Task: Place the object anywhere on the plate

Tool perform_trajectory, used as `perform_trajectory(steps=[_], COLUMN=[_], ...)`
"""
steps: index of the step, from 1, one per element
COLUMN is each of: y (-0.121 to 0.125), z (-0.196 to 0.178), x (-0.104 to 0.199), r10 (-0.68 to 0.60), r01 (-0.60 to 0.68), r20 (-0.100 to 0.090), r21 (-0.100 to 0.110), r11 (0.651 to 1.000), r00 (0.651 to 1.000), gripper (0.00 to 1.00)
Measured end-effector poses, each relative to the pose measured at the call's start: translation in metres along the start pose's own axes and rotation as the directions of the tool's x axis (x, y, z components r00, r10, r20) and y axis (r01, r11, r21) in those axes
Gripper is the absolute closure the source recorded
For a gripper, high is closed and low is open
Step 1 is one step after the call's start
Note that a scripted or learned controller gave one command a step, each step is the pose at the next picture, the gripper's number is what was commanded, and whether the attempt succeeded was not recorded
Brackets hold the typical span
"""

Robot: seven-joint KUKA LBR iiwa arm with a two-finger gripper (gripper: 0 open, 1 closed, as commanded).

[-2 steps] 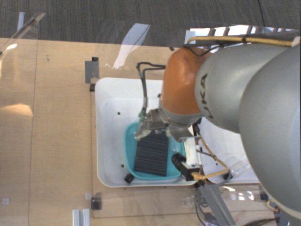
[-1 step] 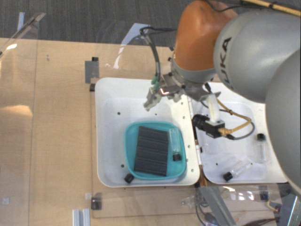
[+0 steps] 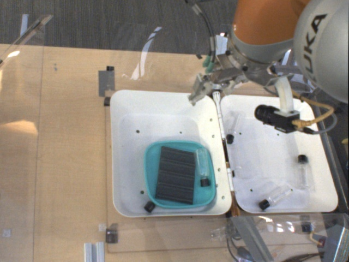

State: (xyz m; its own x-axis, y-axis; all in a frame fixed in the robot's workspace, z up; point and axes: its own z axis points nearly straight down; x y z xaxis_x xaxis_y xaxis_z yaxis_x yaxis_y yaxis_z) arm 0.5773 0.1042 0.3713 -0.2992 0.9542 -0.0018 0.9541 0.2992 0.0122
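A teal plate (image 3: 152, 156) lies in the left bin (image 3: 126, 146). On it rests a black ridged block (image 3: 175, 174). A clear vial (image 3: 203, 165) with a black cap lies along the plate's right side. My gripper (image 3: 205, 90) hangs above the far rim of the left bin, near the divider between the bins, well apart from the plate. Nothing shows in its grasp.
A small black piece (image 3: 149, 206) lies on the left bin's floor by the plate's near left edge. The right bin (image 3: 322, 168) holds three clear vials with black caps: one at its left (image 3: 233, 125), one at its right (image 3: 302, 171), one near its front (image 3: 277, 195).
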Motion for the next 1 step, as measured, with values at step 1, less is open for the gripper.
perform_trajectory(steps=[1], y=[-0.0496], z=[-0.0671], x=[-0.0502], r10=[0.036], r01=[-0.036], r20=[0.002], r21=[-0.001], r11=[0.999], r00=[0.999], gripper=[0.0])
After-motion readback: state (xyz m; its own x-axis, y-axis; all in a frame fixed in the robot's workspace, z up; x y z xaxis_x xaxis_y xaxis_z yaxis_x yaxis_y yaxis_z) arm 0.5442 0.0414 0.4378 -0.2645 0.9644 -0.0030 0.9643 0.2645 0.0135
